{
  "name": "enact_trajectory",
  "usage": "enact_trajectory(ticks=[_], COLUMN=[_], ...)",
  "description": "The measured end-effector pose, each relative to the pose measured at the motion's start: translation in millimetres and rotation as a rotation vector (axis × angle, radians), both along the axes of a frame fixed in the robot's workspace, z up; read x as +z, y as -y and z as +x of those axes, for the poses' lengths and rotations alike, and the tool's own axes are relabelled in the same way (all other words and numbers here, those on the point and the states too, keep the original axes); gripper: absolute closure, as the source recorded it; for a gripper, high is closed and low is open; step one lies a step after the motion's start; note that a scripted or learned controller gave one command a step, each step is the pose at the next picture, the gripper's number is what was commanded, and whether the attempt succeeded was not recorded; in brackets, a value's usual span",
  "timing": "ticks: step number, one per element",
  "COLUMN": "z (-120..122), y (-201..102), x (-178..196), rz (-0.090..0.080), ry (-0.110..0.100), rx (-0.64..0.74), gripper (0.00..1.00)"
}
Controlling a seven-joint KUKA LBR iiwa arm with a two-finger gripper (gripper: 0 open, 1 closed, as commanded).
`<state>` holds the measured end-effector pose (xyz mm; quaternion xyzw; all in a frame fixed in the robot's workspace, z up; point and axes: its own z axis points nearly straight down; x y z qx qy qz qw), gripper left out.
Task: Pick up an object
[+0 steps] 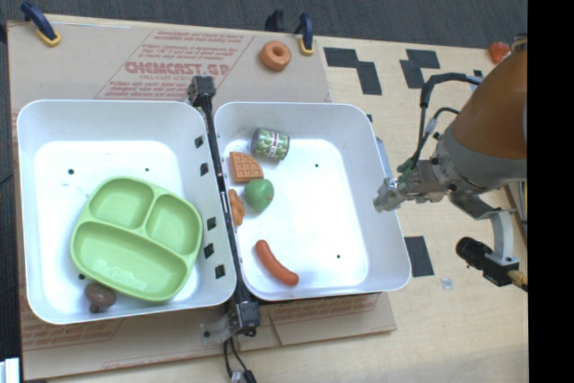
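gripper [387,195] sat at the right bin's [381,159] right rim, finger state unreadable; the hot dog [275,263] and other objects lay inside, none yet picked.

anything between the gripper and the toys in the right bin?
Just the right bin's right wall. The gripper sits at that rim, and the hot dog, green ball, waffle and can lie across bare bin floor toward the left side. Nothing else visible stands between them.

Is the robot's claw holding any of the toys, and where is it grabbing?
Nothing is held. The gripper sits at the right bin's right rim, apart from the toys.
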<state>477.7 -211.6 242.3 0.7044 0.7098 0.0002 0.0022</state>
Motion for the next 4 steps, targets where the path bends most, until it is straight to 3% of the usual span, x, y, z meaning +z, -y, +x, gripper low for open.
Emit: enact_trajectory(ticks=[1,4], z=[-1,0], y=[-1,-1], x=[-18,-9], rz=[0.003,0.002], ry=[-0.006,-0.005], rx=[-0.002,0.003], gripper=[1.00,1.00])
